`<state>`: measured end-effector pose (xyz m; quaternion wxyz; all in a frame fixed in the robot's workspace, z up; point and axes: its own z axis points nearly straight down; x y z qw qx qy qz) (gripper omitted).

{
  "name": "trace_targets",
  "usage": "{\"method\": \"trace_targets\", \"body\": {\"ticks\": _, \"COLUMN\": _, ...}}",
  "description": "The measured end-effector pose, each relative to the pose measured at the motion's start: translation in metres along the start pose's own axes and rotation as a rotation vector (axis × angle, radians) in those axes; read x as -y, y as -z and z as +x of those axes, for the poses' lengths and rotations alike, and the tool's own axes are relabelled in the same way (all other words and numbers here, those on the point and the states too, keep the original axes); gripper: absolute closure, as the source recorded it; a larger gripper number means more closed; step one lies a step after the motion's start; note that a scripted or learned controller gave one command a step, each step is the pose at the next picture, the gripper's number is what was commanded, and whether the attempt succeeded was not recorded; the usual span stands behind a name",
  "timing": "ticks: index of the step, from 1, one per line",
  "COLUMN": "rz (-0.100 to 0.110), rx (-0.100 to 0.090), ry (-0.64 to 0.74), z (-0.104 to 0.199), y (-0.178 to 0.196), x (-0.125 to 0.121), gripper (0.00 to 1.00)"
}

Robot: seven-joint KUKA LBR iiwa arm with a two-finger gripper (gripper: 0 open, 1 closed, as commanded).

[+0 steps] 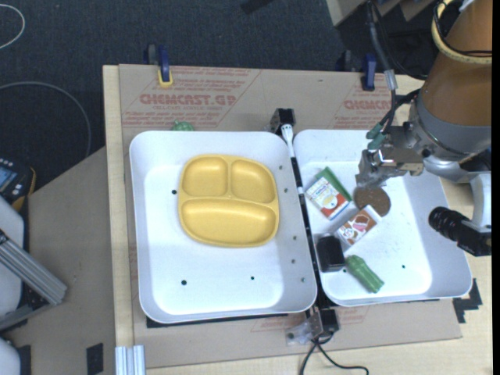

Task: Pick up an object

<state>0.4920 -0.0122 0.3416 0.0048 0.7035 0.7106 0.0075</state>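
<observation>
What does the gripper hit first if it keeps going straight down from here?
Probably the brown round object in the right bin; the gripper sits just above it in this view. Depth is unclear, so it might instead meet the bin floor beside it.

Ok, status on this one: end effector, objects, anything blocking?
End effector low over right bin, above brown disc. No grasp seen. Cartons, black block, green bottle lie loose close by. Yellow tray in left bin.
</observation>
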Motion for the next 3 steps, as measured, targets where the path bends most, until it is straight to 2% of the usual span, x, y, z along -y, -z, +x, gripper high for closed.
{"method": "trace_targets", "body": {"ticks": 1, "rz": 0.009, "rx": 0.003, "ry": -0.006, "z": 0.020, "y": 0.052, "x": 0.011, "gripper": 1.00}}
{"method": "trace_targets", "body": {"ticks": 2, "rz": 0.015, "rx": 0.005, "ry": -0.012, "z": -0.003, "y": 0.048, "x": 0.008, "gripper": 1.00}}
{"method": "trace_targets", "body": {"ticks": 3, "rz": 0.010, "rx": 0.002, "ry": -0.001, "z": 0.079, "y": 0.087, "x": 0.010, "gripper": 1.00}}
